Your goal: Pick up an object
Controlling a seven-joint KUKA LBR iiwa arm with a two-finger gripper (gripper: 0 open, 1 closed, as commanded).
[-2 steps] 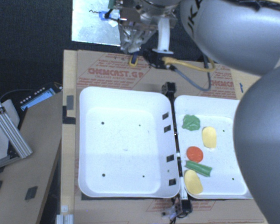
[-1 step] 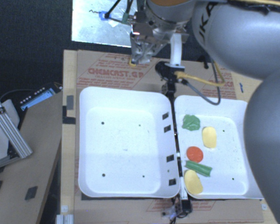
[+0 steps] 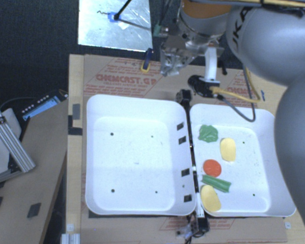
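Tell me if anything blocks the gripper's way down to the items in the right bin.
Nothing visible does. The gripper hangs above the bench beyond the bins' far edge. The green piece, two yellow pieces, red ball and green stick lie uncovered in the right bin, close together.

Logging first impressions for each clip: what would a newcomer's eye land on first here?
The big grey arm fills the upper right, its claw hanging above the cardboard behind the bins. Next comes the cluster of colourful items in the right bin: a green leafy piece, a yellow piece, a red-orange ball, a green pod and another yellow piece.
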